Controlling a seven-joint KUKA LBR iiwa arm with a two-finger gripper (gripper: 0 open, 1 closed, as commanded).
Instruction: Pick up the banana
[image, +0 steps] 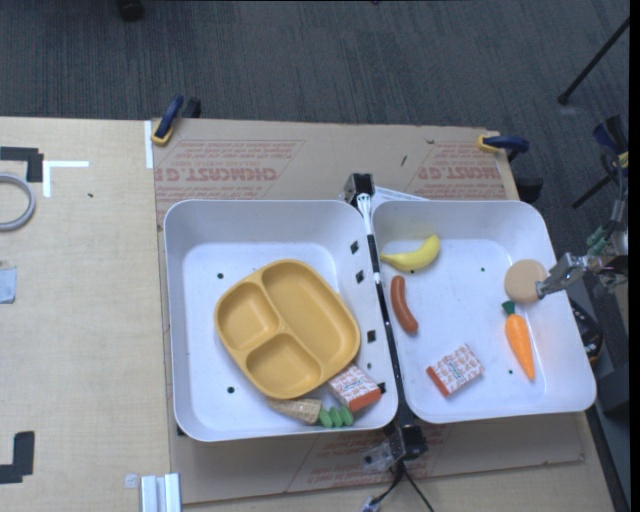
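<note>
The yellow banana (413, 254) lies in the right bin (470, 405), near its far left corner, curved with its ends pointing up. My gripper (558, 278) is at the right rim of that bin, far to the right of the banana. It sits just beside a round beige piece (524, 281). Nothing is seen held in it.
In the right bin there are also a red sausage (404, 304) just below the banana, an orange carrot (520, 342) and a small red-and-white box (456, 369). The left bin (185, 330) holds a yellow divided plate (287, 327) and small food items (340, 398) at its near edge.
</note>
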